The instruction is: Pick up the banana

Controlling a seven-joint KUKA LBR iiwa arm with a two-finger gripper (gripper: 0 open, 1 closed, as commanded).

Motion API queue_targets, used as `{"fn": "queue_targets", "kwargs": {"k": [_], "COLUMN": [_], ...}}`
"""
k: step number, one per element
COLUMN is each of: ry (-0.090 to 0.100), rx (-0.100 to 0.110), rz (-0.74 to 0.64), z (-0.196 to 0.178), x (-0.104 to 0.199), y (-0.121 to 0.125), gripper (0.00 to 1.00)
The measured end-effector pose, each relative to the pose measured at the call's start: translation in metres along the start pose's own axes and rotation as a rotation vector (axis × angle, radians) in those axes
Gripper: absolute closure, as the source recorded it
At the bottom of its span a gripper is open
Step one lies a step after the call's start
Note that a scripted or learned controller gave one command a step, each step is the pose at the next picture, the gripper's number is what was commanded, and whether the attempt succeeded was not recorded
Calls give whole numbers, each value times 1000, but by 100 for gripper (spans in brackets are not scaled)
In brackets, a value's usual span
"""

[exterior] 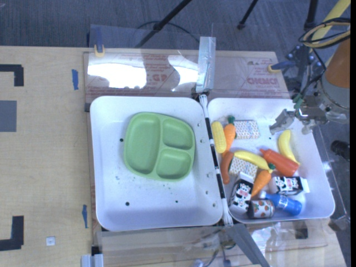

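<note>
A yellow banana (286,144) lies near the right wall of the right bin (325,191), curving from top to bottom. A second yellow banana (251,159) lies flat in the middle of the pile. My gripper (292,125) hovers over the bin's upper right, just above the top end of the first banana. Its fingers (277,122) are spread open, and nothing sits between them.
The right bin also holds a corn cob (218,136), carrots (228,161), a red-orange pepper (280,161), cow-print cartons (241,192), a blue bottle (286,203) and a snack packet (246,129). A green divided plate (159,146) lies in the left bin (105,166).
</note>
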State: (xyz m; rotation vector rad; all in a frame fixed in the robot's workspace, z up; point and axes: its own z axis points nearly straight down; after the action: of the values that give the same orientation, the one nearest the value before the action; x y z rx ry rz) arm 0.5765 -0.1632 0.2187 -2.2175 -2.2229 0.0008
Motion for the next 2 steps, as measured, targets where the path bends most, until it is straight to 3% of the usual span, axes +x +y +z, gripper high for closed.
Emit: {"fn": "queue_targets", "kwargs": {"k": [1, 2], "ry": [3, 0], "rx": [0, -4], "rz": [-45, -44], "z": [111, 100], "x": [-47, -49], "y": [26, 27], "gripper": [0, 100]}}
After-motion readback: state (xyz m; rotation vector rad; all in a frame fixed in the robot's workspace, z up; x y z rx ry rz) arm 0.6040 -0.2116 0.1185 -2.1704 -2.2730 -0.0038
